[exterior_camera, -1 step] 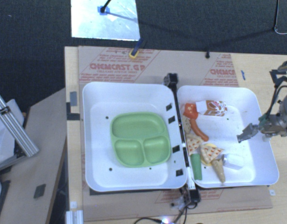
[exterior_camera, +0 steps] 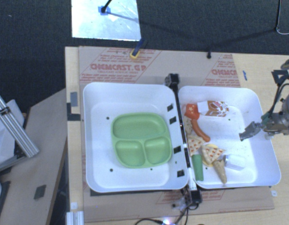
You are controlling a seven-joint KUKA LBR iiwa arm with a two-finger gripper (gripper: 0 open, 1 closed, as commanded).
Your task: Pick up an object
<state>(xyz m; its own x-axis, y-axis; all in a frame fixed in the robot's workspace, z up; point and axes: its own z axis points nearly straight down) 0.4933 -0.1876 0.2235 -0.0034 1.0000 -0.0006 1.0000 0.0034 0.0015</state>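
Observation:
Several toy foods lie along the left side of the right bin (exterior_camera: 262, 172). An orange and white carton (exterior_camera: 214, 108) rests at the back, with an orange sausage (exterior_camera: 199, 130) in front of it. A waffle piece (exterior_camera: 211, 152), a green cylinder (exterior_camera: 197, 167), a cone (exterior_camera: 220, 171) and a small white cup (exterior_camera: 235, 162) lie near the front. My gripper (exterior_camera: 248, 132) hovers over the right side of this bin, to the right of the sausage and above the cup, with nothing seen in it.
The left bin (exterior_camera: 97, 107) holds a green divided plate (exterior_camera: 140, 140). A black clip strip (exterior_camera: 178, 125) joins the two bins. A shiny square sheet (exterior_camera: 106, 13) lies on the dark floor behind the bench, and a metal frame (exterior_camera: 13, 130) stands at the left.

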